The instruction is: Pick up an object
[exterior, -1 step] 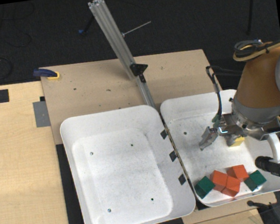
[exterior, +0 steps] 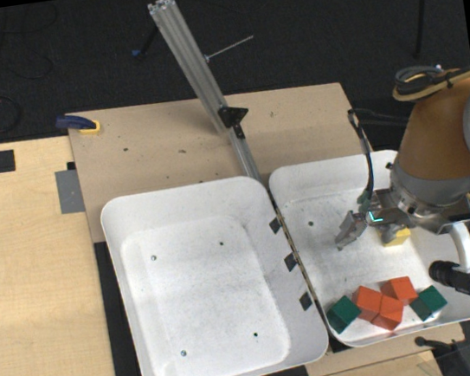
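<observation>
Reaching into the right bin [exterior: 321, 180], my pincer [exterior: 352, 228] spread and holding nothing, I'd pinch a light, rigid orange block [exterior: 370, 300] at six o'clock across flat faces.

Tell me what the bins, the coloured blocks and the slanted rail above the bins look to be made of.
Bins: likely moulded plastic, matte white with rounded rims, scuffed with grey specks.
Blocks: the orange ones and green ones have flat faces and even dull colour, so painted wood or plastic; I cannot tell which.
Rail: probably aluminium, silver-grey, straight, with grooves along its length.
</observation>
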Robot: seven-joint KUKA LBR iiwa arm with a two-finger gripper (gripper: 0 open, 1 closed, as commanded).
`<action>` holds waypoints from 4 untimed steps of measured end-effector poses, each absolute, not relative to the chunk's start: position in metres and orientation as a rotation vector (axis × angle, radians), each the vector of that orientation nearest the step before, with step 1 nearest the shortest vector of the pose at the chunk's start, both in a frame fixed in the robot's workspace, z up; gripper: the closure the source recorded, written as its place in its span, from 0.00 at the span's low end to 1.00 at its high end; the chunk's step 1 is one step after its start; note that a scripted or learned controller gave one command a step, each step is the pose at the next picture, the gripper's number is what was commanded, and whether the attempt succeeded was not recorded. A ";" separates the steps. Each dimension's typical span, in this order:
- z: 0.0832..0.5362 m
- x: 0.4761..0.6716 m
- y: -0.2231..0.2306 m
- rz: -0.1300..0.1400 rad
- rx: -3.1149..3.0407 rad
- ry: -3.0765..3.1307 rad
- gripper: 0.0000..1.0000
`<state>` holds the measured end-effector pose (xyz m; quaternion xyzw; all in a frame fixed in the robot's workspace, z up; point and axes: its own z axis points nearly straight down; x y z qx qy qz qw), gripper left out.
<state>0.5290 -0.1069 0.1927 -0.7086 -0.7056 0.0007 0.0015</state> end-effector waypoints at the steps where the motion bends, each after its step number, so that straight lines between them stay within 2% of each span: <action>1: 0.143 0.528 -0.097 0.008 -2.221 -2.211 0.00; 2: 0.093 0.529 -0.097 0.001 -2.222 -2.217 0.00; 3: 0.103 0.528 -0.098 0.000 -2.231 -2.205 1.00; 4: 0.147 0.525 -0.104 -0.001 -2.234 -2.209 1.00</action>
